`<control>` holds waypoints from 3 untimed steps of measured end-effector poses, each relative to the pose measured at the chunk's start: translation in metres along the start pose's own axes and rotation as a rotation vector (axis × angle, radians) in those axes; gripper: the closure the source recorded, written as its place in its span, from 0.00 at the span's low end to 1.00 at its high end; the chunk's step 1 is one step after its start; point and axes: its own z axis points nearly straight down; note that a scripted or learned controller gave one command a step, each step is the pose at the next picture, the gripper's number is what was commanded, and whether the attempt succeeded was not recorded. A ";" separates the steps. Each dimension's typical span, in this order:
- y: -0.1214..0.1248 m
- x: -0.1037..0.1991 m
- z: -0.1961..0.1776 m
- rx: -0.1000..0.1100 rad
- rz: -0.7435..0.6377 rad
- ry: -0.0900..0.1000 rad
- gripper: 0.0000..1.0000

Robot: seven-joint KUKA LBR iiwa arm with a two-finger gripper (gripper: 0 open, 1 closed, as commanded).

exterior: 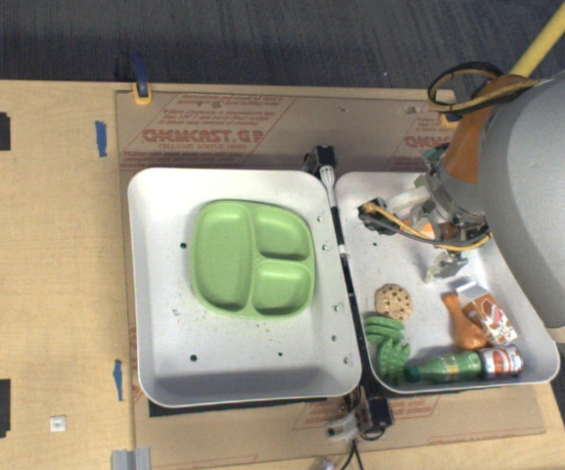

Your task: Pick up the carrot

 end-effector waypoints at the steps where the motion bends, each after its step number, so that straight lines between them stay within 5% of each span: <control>1: 0.000 0.002 -0.011 -0.003 -0.005 0.004 1.00; 2: 0.000 0.001 -0.011 -0.002 -0.005 0.003 0.00; 3: -0.006 0.000 0.000 -0.002 0.001 -0.006 0.00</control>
